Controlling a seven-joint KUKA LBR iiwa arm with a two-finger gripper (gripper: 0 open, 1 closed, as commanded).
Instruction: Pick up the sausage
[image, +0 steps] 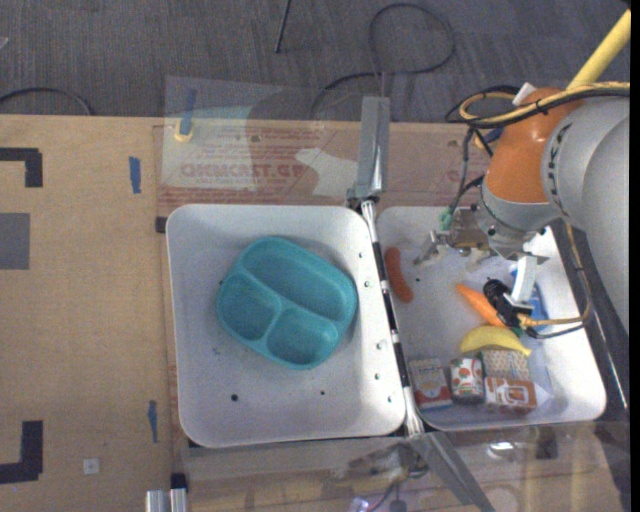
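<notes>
One end effector (452, 240) near sausage (399, 275), apart

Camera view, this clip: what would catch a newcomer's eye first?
The teal divided plate stands out, lying in the left bin. Next comes the grey arm with its orange band, reaching in from the right over the right bin. The reddish sausage lies by that bin's left wall, with the pincer above the bin's far end, apart from it.

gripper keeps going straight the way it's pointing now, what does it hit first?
The gripper points roughly toward the view's left. Going on that way, it would probably meet the sausage near the right bin's left wall, perhaps passing just above it; depth is unclear from this slant.
</notes>
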